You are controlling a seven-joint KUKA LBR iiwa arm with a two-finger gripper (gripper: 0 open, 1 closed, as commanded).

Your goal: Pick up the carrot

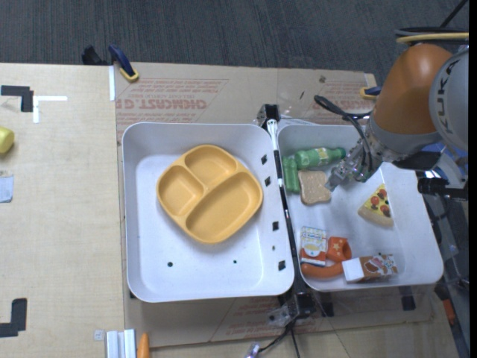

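Gripper (344,174) sits low over right bin (417,274), beside bread (314,188); fingers blurred, state can't be told. Carrot (320,270) lies partly under packets, well apart.

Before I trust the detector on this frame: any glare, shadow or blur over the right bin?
Camera view: lighting is even and soft; no strong glare on the right bin. The gripper looks slightly blurred and casts faint shade near the bread slice. The carrot at the front is sharp, partly covered by small packets.

Left bin (141,222): yellow divided plate (209,193). Right bin (408,233): green bottle (314,159), bread slice (314,188), pizza slice (377,205), hot dog (320,269), small boxes (370,267). Yellow thing (4,140) at desk (59,222) left edge.
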